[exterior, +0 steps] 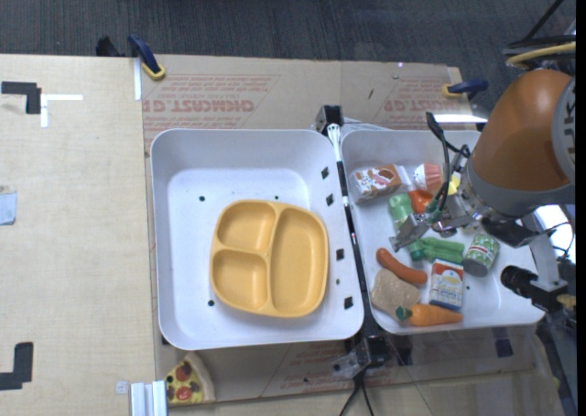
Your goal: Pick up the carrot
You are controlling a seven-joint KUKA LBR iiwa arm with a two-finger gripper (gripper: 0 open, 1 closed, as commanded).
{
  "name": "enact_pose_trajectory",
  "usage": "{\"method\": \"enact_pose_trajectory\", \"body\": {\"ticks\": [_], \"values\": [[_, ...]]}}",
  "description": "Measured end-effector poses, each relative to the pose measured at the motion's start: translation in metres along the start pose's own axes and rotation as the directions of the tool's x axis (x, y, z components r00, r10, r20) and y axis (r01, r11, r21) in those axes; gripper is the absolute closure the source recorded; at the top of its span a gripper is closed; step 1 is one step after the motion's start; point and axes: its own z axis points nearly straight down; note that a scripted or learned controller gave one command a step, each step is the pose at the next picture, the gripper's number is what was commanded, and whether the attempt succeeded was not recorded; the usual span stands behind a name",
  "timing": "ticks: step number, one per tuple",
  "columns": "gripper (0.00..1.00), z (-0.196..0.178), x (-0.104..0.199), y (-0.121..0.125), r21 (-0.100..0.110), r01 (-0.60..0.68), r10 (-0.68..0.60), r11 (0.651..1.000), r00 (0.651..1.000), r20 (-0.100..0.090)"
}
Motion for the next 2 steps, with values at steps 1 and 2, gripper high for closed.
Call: {"method": "enact_pose_trajectory", "body": {"ticks": [1,2], "values": [[0.00,0.000,0.120,0.009,0.002,0.014,-0.014,1.000,1.000,-0.001],[0.00,0.000,0.060,0.028,-0.001,0.526,-0.526,0.851,0.851,0.001]]}}
